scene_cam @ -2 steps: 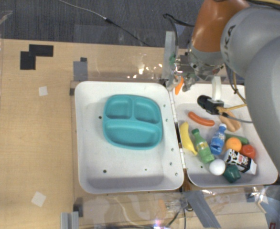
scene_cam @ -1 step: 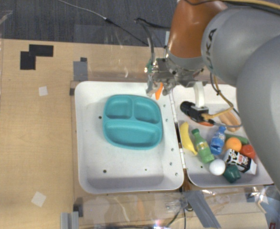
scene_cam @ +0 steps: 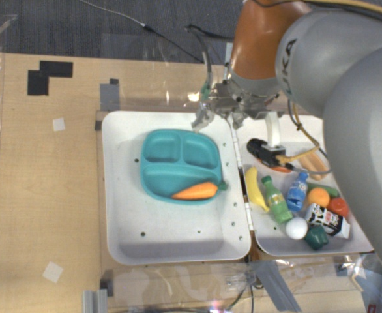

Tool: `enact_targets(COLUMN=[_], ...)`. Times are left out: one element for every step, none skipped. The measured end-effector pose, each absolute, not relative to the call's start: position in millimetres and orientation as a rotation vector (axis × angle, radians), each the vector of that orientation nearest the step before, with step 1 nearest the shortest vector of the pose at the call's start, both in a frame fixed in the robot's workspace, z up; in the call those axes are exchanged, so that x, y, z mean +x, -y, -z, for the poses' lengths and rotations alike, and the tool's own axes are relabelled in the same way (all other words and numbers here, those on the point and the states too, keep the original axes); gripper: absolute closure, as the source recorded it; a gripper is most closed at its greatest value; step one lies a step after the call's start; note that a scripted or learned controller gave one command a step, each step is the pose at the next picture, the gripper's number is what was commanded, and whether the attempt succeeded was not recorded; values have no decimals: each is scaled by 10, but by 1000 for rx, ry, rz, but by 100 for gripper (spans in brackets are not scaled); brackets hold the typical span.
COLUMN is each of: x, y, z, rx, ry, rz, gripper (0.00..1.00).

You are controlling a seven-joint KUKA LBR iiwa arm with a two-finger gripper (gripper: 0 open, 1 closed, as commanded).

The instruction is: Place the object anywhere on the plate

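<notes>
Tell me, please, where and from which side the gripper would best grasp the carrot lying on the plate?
Probably across the carrot's thick orange middle, coming straight down from above. It lies flat and lengthwise in the teal plate's large near compartment, so fingers closing across its narrow width should clear the rim.

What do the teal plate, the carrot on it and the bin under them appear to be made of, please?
Teal plate: likely moulded plastic, matte, with smooth rounded dividers. Carrot: probably plastic toy food, uniformly orange with a slight sheen. Left bin: seemingly white plastic, smooth, with small holes.
</notes>
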State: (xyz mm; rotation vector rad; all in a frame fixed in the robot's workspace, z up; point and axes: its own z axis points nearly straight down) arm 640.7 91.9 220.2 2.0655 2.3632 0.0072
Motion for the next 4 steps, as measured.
enact_targets(x=[6669,6236,6236,6236], y=[-173,199,182,182], z=[-1852,-1866,-1864,-1864], rx=[1658,1385,1383,1383], ry=[-2663,-2812,-2814,-2814], rz=[-2,-4,-6,-6], gripper=[0,0,0,0])
